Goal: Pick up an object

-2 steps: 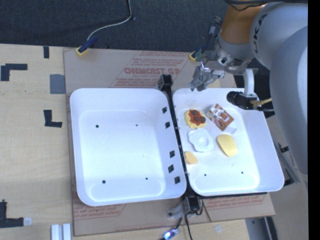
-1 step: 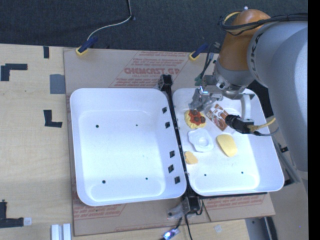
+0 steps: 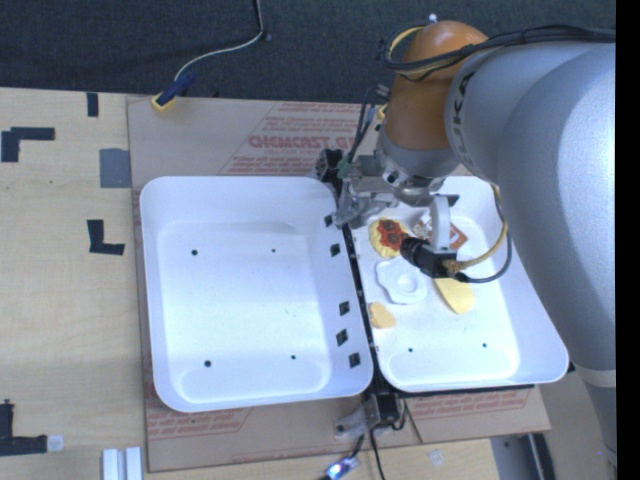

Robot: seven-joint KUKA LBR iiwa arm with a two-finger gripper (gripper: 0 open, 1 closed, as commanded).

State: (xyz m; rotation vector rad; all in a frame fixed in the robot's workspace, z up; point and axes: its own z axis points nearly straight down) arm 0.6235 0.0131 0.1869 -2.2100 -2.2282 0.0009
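robot arm (image 3: 520, 118) hangs low over the right bin's (image 3: 500, 360) ten o'clock corner, close above a red-and-yellow toy (image 3: 386, 236) lying there. nothing appears lifted, so the pick remains; whether the jaws are open cannot be told.

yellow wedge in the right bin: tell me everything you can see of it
The yellow wedge is a pale yellow, roughly triangular piece, smooth and matte. It looks like plastic or foam, like toy cheese. It lies flat on the floor of the right bin, near the middle. A white flat piece sits to its left, apart from it.
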